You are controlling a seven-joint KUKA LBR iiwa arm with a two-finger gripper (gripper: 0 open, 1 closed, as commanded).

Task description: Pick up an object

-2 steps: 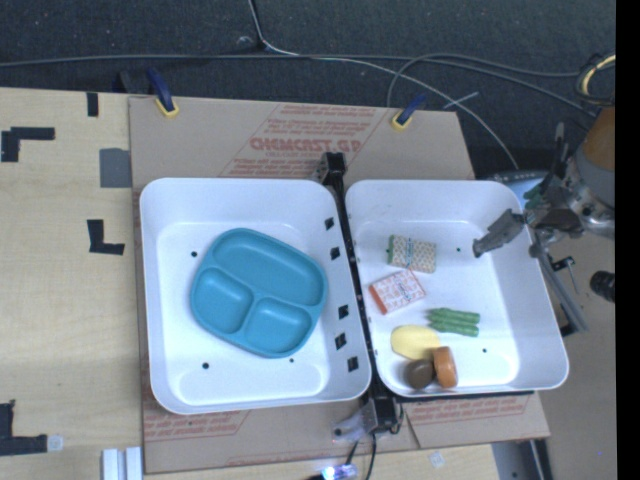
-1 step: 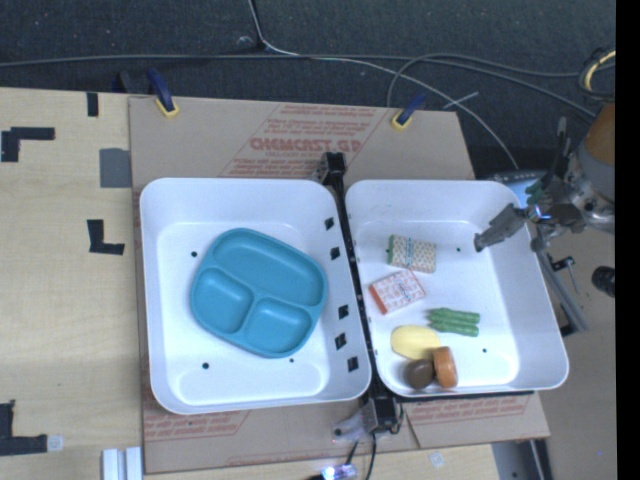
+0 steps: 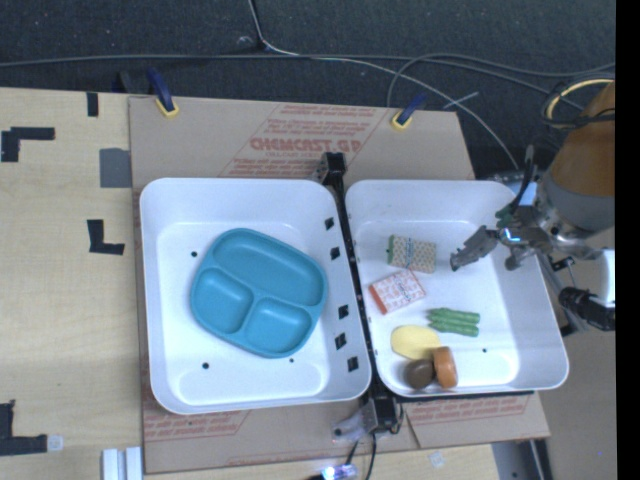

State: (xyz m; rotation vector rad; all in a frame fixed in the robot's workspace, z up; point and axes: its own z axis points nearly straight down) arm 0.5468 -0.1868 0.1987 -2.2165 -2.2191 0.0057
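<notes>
1. Left white bin (image 3: pixel 165 268) held a blue sectioned plastic plate (image 3: pixel 258 292).
2. Right white bin (image 3: pixel 545 363) held a speckled green sponge-like block (image 3: pixel 412 253), red-printed packet (image 3: pixel 397 291), green bean pod (image 3: pixel 454 320), yellow lemon-like piece (image 3: pixel 415 341) and brown-orange piece (image 3: pixel 432 370).
3. Gripper (image 3: pixel 490 248) hung over the right side, fingers parted, holding nothing.
4. Judgement: the isolated block was the easiest target; the clustered front items risked crowding.

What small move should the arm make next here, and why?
Probably move the hand left and down toward the green bean pod, then descend. The hand hovers above the right bin near its right wall, holding nothing, and the pod lies apart from the other items, so it looks the easiest grasp.
</notes>
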